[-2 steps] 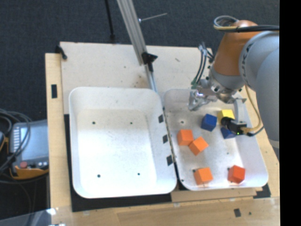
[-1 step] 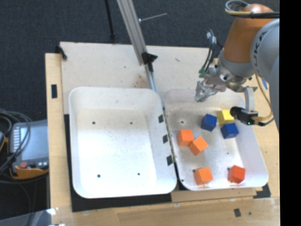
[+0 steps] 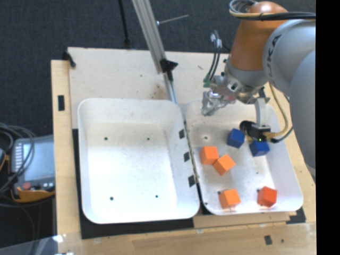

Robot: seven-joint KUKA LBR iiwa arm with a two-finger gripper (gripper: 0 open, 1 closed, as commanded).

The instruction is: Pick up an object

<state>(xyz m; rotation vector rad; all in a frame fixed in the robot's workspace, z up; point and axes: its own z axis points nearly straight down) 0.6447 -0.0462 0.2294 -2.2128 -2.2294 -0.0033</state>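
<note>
Overhead, hangs above the far end of the right bin (image 3: 287, 166): gripper (image 3: 208, 108), nothing seen between the jaws; whether apart or together, cannot tell. Waiting in that bin: two blue cubes (image 3: 236, 138) near the far side; four orange cubes (image 3: 210, 154) toward the near side, two of them touching. Best aimed at a cube standing alone, such as the near-left orange one (image 3: 229, 197); descend straight, square to its faces, clear of the wall. Alongside, left bin (image 3: 85, 158); both on a pale bench (image 3: 106, 73) with dark carpet beyond; slanted metal rail (image 3: 151, 31) behind.
</note>
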